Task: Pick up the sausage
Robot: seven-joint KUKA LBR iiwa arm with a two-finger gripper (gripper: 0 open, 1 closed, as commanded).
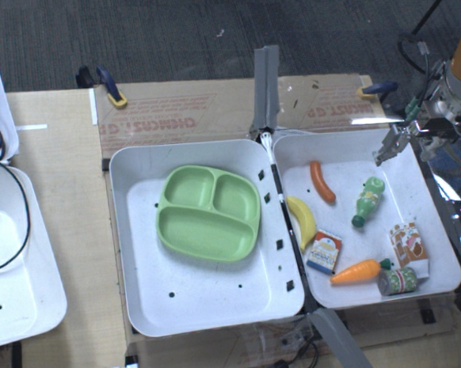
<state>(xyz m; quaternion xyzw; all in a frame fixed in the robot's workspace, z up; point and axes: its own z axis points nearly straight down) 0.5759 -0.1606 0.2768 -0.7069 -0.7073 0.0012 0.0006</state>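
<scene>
Camera view: arm (446, 103) right of sausage (322, 182).

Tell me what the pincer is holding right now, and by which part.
Nothing is held. The pincer is at the upper right corner of the right bin, with nothing between its tips. The sausage lies apart from it on the bin floor.

You've got two white bins (132, 250) here. The left one holds a pale green divided plate (209, 213); the right has an orange-red sausage (322, 181), a yellow banana (302, 220), a green bottle (368, 200), an orange carrot (355, 272) with a green top, and a blue-and-white carton (324, 253) — plus a red-and-white one (409, 246).
</scene>
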